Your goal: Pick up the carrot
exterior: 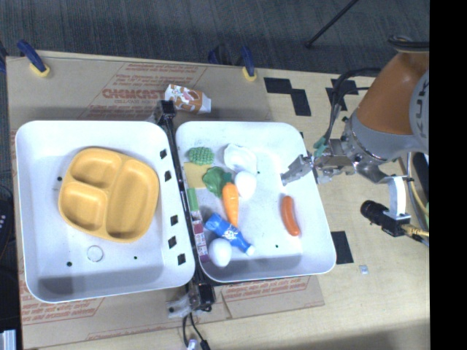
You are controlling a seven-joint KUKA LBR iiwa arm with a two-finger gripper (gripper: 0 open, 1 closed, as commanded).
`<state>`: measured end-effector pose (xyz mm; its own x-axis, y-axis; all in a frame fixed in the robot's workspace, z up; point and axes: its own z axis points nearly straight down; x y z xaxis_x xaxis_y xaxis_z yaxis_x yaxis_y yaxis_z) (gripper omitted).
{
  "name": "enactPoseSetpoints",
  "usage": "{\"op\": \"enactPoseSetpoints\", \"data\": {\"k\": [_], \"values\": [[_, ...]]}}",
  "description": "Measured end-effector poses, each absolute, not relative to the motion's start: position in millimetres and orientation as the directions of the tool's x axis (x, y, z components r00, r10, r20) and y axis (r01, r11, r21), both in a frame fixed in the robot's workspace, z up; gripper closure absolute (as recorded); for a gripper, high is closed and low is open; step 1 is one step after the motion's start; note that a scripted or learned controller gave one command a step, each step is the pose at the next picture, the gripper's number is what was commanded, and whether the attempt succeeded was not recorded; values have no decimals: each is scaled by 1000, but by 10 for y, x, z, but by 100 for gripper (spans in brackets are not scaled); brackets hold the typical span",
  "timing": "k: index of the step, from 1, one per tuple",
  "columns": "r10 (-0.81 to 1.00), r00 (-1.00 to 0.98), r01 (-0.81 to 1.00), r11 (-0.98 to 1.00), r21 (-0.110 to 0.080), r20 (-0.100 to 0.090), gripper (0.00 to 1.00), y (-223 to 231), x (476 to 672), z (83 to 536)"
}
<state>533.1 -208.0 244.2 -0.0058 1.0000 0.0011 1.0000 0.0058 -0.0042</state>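
Carrot (230,203) in the right-hand bin (315,228), lying lengthwise near the bin's middle, its leafy green top (214,179) toward the far side and its orange tip toward the near side. White egg (246,185) touching the carrot's upper right flank; blue-and-white packet (228,233) just beyond the tip, lying slantwise, with a second white egg (219,251) beside it at the near left corner. Green bumpy vegetable (200,154) and a pale yellow piece (194,173) at the far left of the same bin, a white rounded object (238,156) to their right. Orange sausage (290,215) lying alone toward the bin's right wall, well apart from the carrot. My gripper (295,171) over the right wall of this bin, above and to the right of the sausage, reaching in from the right; nothing lies between its fingers, and I cannot tell from this angle whether they are spread or pressed together. My arm's orange band (390,93) and grey wrist (376,155) behind it, over the bench (321,100). Left-hand bin (36,217) holding a yellow divided tray (108,193), set slightly askew. Black clips (179,217) along the seam where the two bins meet. Small carton (187,98) lying on the bench just beyond the far rims, near the seam. Blue clamps (33,57) on the bench's far edge.
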Motion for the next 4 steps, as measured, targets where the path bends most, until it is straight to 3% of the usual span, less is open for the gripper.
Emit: {"op": "enactPoseSetpoints", "data": {"k": [1,2,3,4], "values": [[969,-249,969,249,-4,2,0,-1445,5841,1284],[979,-206,979,206,-5,2,0,-968,5853,988],[978,-208,978,208,-6,2,100,-973,5856,1090],[978,-209,978,209,-7,1,0,-972,5855,1090]]}}
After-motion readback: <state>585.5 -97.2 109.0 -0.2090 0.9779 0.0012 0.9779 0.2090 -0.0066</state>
